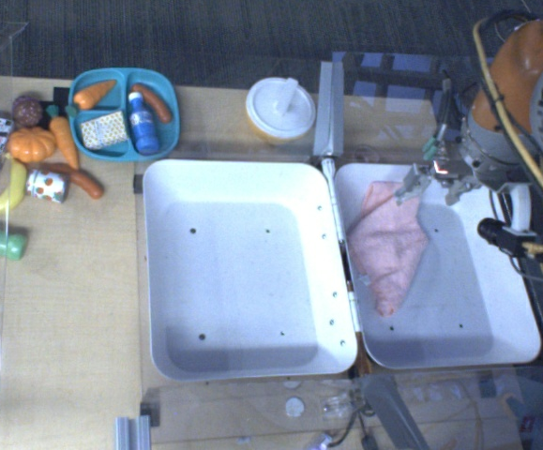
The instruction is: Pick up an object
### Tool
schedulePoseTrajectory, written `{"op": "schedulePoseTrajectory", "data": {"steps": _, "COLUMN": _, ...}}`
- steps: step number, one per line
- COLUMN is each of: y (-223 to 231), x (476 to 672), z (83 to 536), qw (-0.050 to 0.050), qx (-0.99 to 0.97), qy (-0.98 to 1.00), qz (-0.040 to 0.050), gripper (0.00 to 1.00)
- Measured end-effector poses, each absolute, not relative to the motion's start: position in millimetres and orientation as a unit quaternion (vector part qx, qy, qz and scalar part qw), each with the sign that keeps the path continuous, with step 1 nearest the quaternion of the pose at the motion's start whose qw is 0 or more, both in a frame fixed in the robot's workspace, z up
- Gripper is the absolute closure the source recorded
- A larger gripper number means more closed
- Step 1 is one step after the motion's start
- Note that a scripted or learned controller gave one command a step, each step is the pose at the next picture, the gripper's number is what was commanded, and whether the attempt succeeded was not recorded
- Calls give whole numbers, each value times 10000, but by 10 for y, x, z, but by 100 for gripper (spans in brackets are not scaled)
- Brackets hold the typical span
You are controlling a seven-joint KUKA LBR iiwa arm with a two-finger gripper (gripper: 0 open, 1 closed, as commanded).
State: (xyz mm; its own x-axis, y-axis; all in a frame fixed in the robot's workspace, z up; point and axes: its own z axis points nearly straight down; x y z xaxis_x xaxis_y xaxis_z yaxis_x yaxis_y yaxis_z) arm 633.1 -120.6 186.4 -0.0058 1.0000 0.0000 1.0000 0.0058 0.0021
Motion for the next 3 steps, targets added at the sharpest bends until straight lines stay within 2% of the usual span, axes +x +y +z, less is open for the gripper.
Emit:
{"op": "schedulePoseTrajectory", "data": {"steps": 1, "y": -1524, "x": 6151, "z": 954, "qw": 26, "qx": 6830, "qy": 7304, "qz": 19, "gripper": 0}}
{"op": "schedulePoseTrajectory", "data": {"steps": 2, "y": -999, "x": 6066, "z": 897, "qw": 53, "qx": 6376, "qy": 7703, "qz": 36, "gripper": 0}}
{"op": "schedulePoseTrajectory", "data": {"steps": 3, "y": -996, "x": 6092, "z": 1028, "qw": 84, "qx": 6373, "qy": 7705, "qz": 61, "gripper": 100}}
